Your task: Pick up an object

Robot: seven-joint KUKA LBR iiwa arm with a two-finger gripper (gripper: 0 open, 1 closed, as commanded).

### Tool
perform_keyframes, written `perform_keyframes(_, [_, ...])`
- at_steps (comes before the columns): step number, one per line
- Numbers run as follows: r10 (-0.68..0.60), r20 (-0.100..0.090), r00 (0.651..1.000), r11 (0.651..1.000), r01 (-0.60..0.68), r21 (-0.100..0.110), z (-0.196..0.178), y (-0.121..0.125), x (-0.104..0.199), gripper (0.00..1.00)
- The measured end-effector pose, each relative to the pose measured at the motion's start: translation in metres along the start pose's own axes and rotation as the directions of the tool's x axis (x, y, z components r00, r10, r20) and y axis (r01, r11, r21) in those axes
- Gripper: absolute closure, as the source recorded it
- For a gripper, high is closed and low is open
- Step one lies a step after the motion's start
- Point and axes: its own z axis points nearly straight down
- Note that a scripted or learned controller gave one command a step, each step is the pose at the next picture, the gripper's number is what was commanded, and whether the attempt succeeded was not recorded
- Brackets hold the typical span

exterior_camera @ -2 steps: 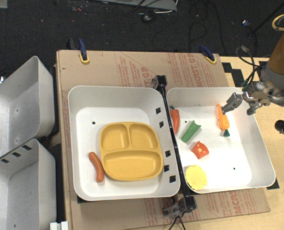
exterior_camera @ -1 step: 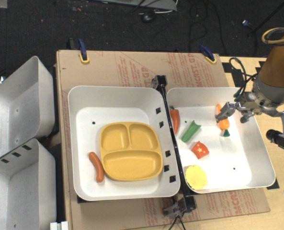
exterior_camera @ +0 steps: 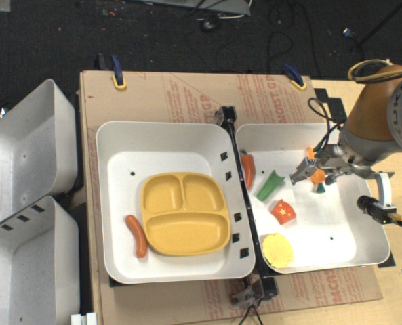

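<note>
yellow tray (exterior_camera: 185, 213), white bins (exterior_camera: 119, 263) — orange sausage (exterior_camera: 137, 235), green wedge (exterior_camera: 270, 185)

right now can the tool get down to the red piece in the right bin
Probably yes: the red piece lies alone on bare bin floor, apart from the green piece and yellow piece, with the tool nearby.

Single fixed camera, mounted above the bench, looking down at a slant.

The view takes in the whole brown cardboard-covered bench (exterior_camera: 187, 93) from a moderate height, with the left shallow white plastic bin (exterior_camera: 112, 202) and the right shallow white plastic bin (exterior_camera: 363, 242) both fully in frame, side by side near centre. Dark floor (exterior_camera: 51, 39) lies along the top edge, the far side. The grey arm with its orange band (exterior_camera: 377, 110) enters from the right edge.
</note>
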Motion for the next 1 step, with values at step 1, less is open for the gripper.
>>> perform_keyframes(1, [0.0,0.003,1.0,1.0,0.0,-0.008,-0.014,0.0017,-0.0007,1.0])
